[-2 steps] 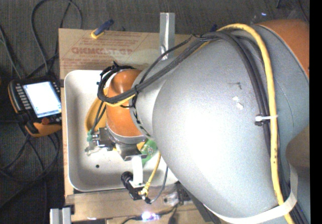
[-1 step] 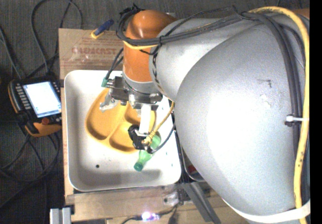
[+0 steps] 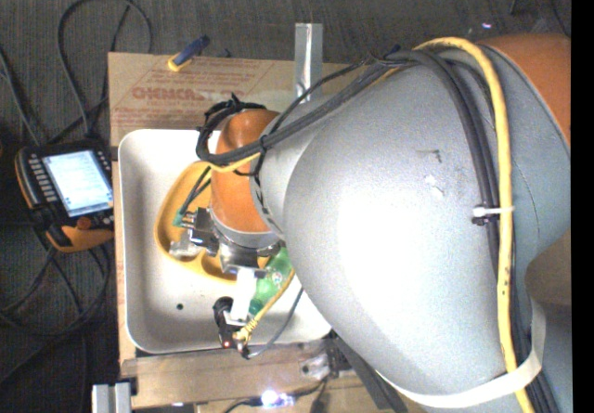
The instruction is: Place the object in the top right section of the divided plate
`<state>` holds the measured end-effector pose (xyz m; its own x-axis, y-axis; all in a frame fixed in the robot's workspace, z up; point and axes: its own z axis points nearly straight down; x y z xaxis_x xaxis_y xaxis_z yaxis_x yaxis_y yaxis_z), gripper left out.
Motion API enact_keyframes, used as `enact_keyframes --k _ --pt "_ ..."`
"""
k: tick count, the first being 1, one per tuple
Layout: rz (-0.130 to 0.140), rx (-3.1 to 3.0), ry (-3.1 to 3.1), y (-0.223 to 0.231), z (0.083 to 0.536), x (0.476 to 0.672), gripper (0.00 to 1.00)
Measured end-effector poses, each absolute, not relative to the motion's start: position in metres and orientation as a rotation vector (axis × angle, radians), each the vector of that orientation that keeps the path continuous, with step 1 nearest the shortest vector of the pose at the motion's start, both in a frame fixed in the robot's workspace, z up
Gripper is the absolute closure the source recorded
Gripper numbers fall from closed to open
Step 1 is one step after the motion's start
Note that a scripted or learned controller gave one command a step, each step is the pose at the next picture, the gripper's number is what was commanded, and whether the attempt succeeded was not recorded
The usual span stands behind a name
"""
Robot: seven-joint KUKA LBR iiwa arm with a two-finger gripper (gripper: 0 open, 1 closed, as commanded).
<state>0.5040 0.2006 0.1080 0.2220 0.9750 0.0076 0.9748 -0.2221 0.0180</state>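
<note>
Gripper (image 3: 234, 258) over plate (image 3: 174, 209) — grip state can't be told — check top right section before any release.

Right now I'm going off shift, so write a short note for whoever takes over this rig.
Gripper: down over the yellow plate in the white bin; open or shut cannot be told.
Arm covers most of the plate, so whether the object is placed cannot be told.
Left: raise the arm, check the top right section, retry if needed.
</note>
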Motion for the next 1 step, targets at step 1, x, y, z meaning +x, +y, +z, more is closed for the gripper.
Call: enact_keyframes --k 1 --pt "-0.008 1.945 2.466 0.2170 0.1777 0.5009 0.00"
